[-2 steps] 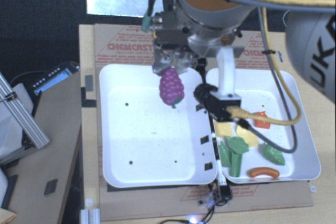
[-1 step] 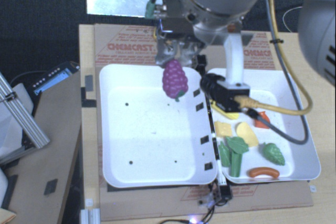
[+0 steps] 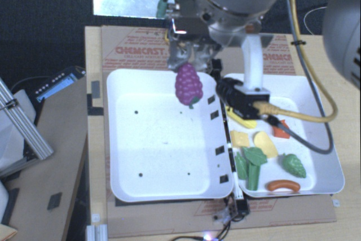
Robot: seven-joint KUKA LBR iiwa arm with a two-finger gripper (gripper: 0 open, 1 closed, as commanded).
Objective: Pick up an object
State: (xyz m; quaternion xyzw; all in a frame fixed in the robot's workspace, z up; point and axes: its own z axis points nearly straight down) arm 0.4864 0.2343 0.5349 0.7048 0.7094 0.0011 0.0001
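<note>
End effector (image 3: 189, 59) clamped on purple grapes (image 3: 188, 86), above left bin (image 3: 130, 178), toy foods in right bin (image 3: 333, 175)

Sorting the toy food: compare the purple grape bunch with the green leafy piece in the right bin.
The purple bumpy grape bunch hangs at the gripper above the left bin; the green leafy toy vegetable lies in the right bin. The grapes look larger. Both have knobbly surfaces.

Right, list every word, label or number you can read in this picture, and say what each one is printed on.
"CHEMCAST": red print on the brown cardboard sheet under the two shallow white bins, at its far edge.
More red print on the same sheet's far right and near edge: too blurred to read.
Small dark device with a blue screen left of the bins: markings too small to read.
</note>
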